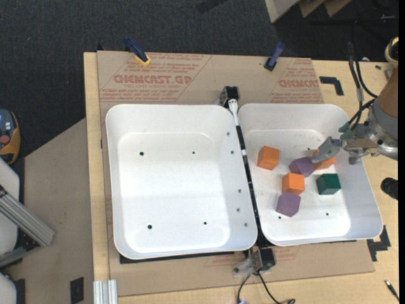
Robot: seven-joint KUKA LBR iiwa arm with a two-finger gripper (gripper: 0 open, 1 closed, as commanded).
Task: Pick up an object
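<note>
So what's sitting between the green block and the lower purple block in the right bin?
In the camera view, an orange block lies between the green block and the lower purple block.

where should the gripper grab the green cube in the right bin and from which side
Take the green cube across two opposite flat sides, coming straight down from above. It sits flat on the floor of the right bin, apart from the orange cube to its left, so there looks to be room for fingers on each side. The gripper is just above it in the view.
</note>
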